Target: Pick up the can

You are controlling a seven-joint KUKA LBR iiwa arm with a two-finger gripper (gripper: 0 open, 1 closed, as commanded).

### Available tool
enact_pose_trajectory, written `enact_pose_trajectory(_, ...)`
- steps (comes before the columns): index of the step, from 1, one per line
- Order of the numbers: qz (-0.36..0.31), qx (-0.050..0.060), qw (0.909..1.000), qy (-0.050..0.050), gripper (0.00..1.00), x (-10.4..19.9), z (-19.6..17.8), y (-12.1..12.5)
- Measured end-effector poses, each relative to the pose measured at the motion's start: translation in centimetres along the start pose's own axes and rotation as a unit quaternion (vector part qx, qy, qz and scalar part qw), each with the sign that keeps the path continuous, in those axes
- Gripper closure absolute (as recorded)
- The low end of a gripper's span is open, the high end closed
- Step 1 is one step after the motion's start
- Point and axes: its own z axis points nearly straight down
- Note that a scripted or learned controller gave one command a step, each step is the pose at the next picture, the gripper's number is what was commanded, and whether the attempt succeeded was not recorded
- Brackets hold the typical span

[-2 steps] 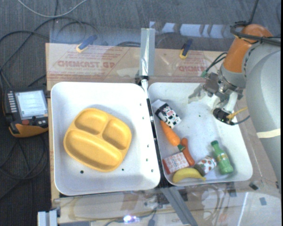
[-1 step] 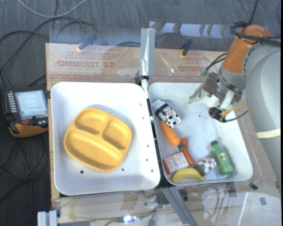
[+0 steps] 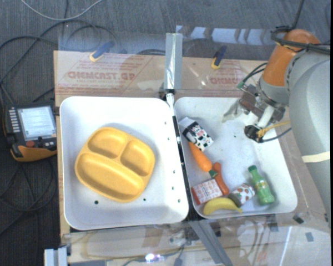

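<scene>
Hand, grip state unclear, is hovering above the right white bin's far corner, approaching; small red-and-white can is lying near that bin's front edge, needing a reach forward.

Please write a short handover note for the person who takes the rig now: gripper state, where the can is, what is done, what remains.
Gripper: over the upper right corner of the right bin, holding nothing that can be seen; open or shut cannot be told.
Can: lies on its side near the bin's bottom edge, between the banana and the green bottle.
Done: no pick yet.
Left: move down to the can, grasp it, lift it.
</scene>
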Motion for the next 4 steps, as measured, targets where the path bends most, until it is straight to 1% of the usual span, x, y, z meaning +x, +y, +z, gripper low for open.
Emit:
enact_pose_trajectory(1, 0.027, 0.001, 0.9996, 0.0, 0.0, -0.1, 0.0, 0.0)
enact_pose_trajectory(2, 0.093, -0.003, 0.9956, 0.004, 0.0, -0.6, 0.0, -0.4)
enact_pose_trajectory(3, 0.094, -0.017, 0.9954, 0.006, 1.0, -0.5, -1.0, -0.1)
enact_pose_trajectory(4, 0.251, -0.019, 0.9679, 0.005, 1.0, -0.5, -11.0, -1.9)
